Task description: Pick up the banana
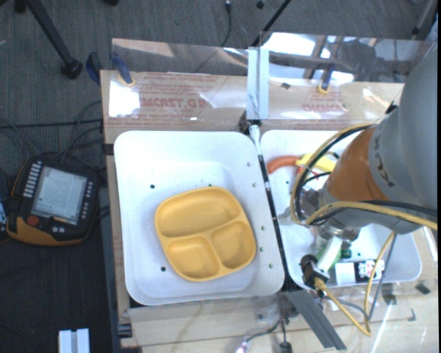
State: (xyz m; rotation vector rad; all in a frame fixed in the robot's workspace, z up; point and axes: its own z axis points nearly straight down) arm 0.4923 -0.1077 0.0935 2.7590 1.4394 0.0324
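Surface (pixel 206 318) carrying two white bins side by side.

Left bin (pixel 132 197): one yellow divided plate (pixel 204 232), three compartments, lying flat near the bin's middle.

Right bin (pixel 408 259): banana (pixel 313 161) toward the far left corner, partly hidden behind the arm (pixel 367 171); orange curved object (pixel 279 162) just beside it, nearer the left edge; white box with dark print (pixel 359 271) by the near edge; small green item (pixel 331 254) just beside that box.

Jaws: low over the right bin's near part, well apart from the banana; open or closed, cannot tell
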